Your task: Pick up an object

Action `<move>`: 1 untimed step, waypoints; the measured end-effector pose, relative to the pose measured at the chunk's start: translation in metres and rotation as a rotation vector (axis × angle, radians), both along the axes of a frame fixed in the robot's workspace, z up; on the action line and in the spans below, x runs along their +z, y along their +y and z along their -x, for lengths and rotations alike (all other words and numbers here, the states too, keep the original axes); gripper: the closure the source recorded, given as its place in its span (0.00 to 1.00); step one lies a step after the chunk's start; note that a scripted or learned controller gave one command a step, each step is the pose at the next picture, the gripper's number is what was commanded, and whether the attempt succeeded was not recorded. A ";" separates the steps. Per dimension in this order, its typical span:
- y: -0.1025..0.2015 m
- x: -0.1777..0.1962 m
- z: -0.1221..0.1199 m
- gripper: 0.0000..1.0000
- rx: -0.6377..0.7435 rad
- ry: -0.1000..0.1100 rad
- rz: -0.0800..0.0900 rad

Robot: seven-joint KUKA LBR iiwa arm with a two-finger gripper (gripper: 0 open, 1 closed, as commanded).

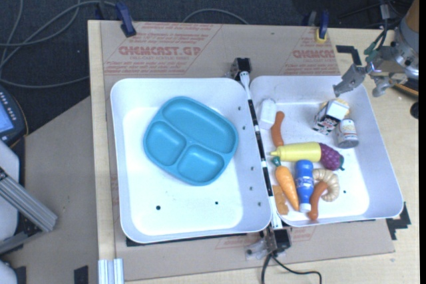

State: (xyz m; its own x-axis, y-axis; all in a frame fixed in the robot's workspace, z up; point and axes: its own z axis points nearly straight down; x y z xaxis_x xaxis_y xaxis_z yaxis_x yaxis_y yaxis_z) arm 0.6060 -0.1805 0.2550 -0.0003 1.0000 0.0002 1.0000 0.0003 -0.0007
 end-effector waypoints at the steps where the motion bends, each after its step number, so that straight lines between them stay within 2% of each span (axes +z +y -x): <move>1: 0.022 -0.143 0.034 0.00 0.000 0.013 -0.005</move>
